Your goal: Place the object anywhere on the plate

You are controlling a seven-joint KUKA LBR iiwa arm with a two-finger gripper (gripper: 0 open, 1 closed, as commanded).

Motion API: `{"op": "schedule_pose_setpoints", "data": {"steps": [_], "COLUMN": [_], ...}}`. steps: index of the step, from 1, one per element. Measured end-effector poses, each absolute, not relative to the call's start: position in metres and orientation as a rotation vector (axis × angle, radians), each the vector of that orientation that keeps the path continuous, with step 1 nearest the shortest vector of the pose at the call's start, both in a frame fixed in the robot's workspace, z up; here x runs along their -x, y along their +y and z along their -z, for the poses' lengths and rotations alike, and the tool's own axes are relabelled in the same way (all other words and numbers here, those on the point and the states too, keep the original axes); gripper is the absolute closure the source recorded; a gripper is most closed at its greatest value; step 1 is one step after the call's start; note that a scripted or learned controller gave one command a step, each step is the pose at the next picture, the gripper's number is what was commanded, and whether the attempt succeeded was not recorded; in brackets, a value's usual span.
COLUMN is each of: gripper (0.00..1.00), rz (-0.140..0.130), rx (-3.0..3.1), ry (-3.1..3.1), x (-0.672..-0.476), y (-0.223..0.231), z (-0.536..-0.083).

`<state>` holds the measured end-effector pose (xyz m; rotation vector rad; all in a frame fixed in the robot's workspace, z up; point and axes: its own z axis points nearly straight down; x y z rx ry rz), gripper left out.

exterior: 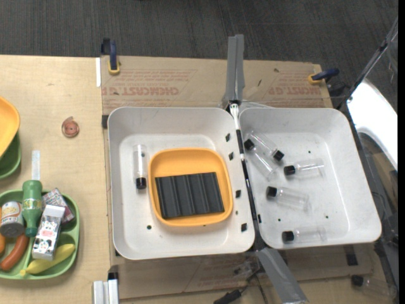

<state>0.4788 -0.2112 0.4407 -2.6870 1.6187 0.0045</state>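
Picking a black-capped vial from the right bin comes first, as none lies on the orange plate in the left bin; grasping across its middle should prevent rolling; jaw state cannot be told

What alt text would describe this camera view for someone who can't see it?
Two white bins sit side by side: the left bin holds an orange plate carrying a black ridged rack, with one vial beside it; the right bin holds several black-capped vials.
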Motion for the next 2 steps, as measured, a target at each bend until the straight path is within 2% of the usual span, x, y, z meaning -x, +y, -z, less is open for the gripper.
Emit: {"op": "schedule_pose_setpoints", "data": {"steps": [1,2], "gripper": [0.0,0.0], "rz": [0.0,0.002], "rx": [3.003,3.118], "ry": [0.903,0.311], "x": [-0.479,-0.488], "y": [-0.205,-0.221], "z": [-0.437,-0.441]}}
